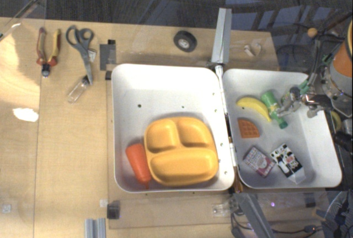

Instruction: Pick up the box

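A small pinkish box [258,161] lies flat near the front of the right bin [325,176]. Beside it on the right rests a black-and-white patterned carton [288,160]. My gripper [302,101] hangs over the back right part of that bin, just right of a green bottle [272,106]. It is open, with nothing between its fingers. It is well behind both boxes and touches neither.
A yellow banana [252,106] and an orange waffle piece [249,128] lie in the right bin's left half. The left bin [165,79] holds a yellow divided tray [180,149] and an orange carrot [138,164]. Scissors [83,46], pliers [47,49] and a tape roll [185,40] lie on the bench.
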Tool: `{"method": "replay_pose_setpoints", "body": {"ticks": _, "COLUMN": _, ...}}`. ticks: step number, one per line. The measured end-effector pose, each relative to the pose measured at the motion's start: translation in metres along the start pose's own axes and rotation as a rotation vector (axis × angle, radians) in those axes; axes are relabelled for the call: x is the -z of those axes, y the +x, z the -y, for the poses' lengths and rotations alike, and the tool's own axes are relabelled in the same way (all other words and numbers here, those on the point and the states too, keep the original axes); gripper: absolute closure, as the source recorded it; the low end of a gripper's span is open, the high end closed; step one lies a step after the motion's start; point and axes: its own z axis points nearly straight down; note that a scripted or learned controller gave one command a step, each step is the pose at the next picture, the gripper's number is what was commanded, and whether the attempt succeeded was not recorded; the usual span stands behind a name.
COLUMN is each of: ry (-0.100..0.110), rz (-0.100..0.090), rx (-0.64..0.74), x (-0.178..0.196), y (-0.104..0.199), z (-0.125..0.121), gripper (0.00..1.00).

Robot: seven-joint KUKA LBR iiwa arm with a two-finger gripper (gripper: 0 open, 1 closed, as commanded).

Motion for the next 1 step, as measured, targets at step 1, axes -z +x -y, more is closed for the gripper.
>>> {"method": "replay_pose_setpoints", "body": {"ticks": 1, "ry": 0.002, "rz": -0.001, "rx": 0.011, "x": -0.0685, "y": 0.067, "z": 0.0365, "gripper": 0.0}}
